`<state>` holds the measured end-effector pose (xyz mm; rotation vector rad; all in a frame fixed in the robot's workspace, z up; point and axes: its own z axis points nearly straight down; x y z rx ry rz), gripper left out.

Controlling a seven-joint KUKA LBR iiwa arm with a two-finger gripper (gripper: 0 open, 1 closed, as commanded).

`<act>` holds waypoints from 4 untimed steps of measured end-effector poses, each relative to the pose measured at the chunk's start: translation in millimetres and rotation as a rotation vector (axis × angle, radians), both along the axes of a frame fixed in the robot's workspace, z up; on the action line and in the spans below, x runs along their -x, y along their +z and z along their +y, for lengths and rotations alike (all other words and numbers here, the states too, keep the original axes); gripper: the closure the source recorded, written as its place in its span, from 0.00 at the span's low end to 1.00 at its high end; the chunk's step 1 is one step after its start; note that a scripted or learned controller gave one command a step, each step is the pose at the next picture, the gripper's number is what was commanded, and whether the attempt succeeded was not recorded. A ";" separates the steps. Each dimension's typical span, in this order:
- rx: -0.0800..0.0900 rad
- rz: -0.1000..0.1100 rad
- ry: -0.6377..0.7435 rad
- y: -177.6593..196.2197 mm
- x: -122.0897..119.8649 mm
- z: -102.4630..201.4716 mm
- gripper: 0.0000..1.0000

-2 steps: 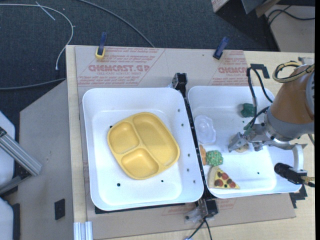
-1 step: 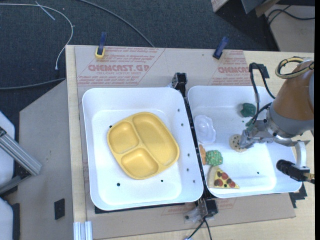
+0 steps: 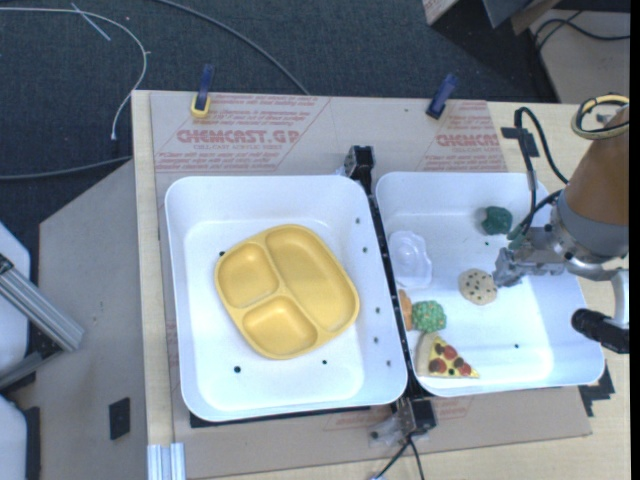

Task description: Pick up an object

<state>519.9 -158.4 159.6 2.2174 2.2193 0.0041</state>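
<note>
The hand [image 3: 507, 266] sits low in the right bin [image 3: 560, 363], near its right wall, just beside a toy cookie [image 3: 478, 287] lying mid-bin; whether it is wide, narrow or gripping cannot be told. The arm [image 3: 600, 193] above is cut off at the picture's right edge. A dark green lump [image 3: 496, 220], hard to identify, lies toward the far wall. Against the left wall sit a clear plastic piece [image 3: 410, 256], toy broccoli [image 3: 428, 315] and, near the front corner, a pizza slice [image 3: 446, 359]. The left bin [image 3: 200, 363] holds a yellow divided plate [image 3: 287, 290].
</note>
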 end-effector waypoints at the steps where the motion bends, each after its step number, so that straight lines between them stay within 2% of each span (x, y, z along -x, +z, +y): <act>1: 0.001 -0.003 0.001 64.6 -3.6 -0.8 1.00; 2: 0.000 -0.001 0.001 97.6 -5.1 -0.9 1.00; 3: -0.002 0.004 0.001 83.8 -25.3 41.2 1.00; 4: -0.003 0.002 0.006 89.1 -52.2 85.4 1.00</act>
